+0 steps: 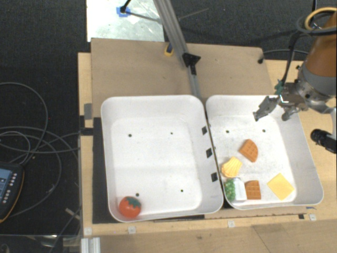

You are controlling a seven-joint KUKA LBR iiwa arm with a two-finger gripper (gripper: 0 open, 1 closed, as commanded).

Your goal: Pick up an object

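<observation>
Hovering fingers [274,109], waffle [249,150] below, apart

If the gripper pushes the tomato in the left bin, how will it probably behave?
The tomato looks round and glossy, so it would likely roll rather than slide. It lies in the near corner of the left bin, so the walls may stop it soon. Its smooth skin could slip between two fingers; it looks like a light toy.

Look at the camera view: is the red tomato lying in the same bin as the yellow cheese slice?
No: the tomato lies in the left bin, while the cheese slice lies in the right bin.
</observation>
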